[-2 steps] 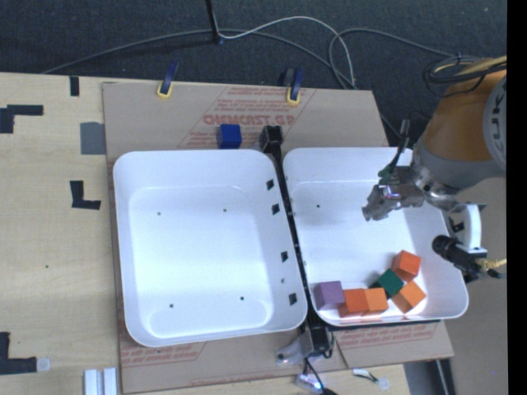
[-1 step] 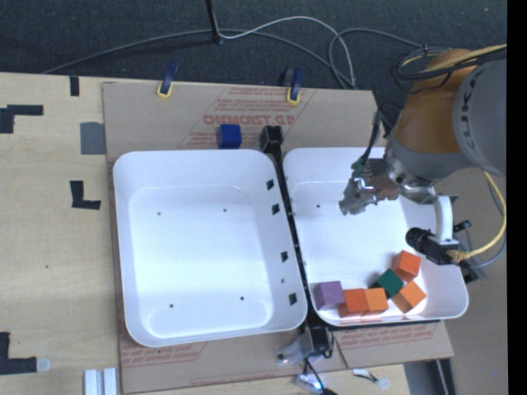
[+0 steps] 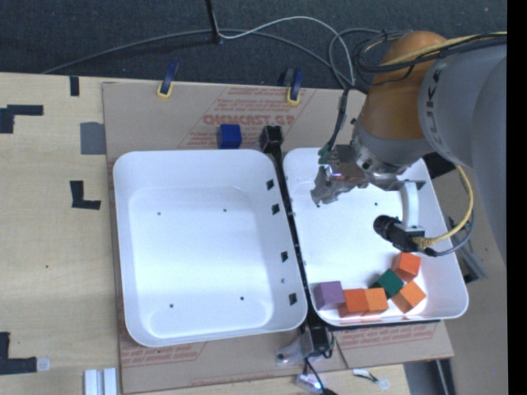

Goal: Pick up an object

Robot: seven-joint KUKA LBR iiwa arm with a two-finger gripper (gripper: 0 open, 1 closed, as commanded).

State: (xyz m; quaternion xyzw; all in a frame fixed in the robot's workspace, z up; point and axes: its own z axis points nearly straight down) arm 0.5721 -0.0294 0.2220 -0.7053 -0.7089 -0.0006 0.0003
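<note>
From the camera above, the light wooden desk [image 3: 49, 245] carries a brown cardboard sheet [image 3: 247, 118] on which two shallow white plastic bins sit side by side, joined by a row of black clips [image 3: 284, 220] along their shared edge. The left white bin [image 3: 198, 253] has a bare floor. The grey arm with its orange band [image 3: 403, 97] reaches in from the right and hangs over the upper part of the right white bin [image 3: 354, 237], its tool [image 3: 325, 192] pointing down near the bin's upper left corner; I cannot tell whether it is open or closed, and nothing is visibly held in it. The objects lie clustered along the right bin's near edge, well apart from the tool: a purple block [image 3: 329, 294], just beside it an orange block [image 3: 356, 302] touching a second orange block [image 3: 375, 300], then a dark green block [image 3: 389, 284], an orange block [image 3: 406, 264] above it and another orange block [image 3: 409, 296] at the corner. A small blue cube [image 3: 230, 135] sits on the cardboard beyond the left bin. A black cable [image 3: 247, 31] trails across the dark floor behind the desk.
</note>
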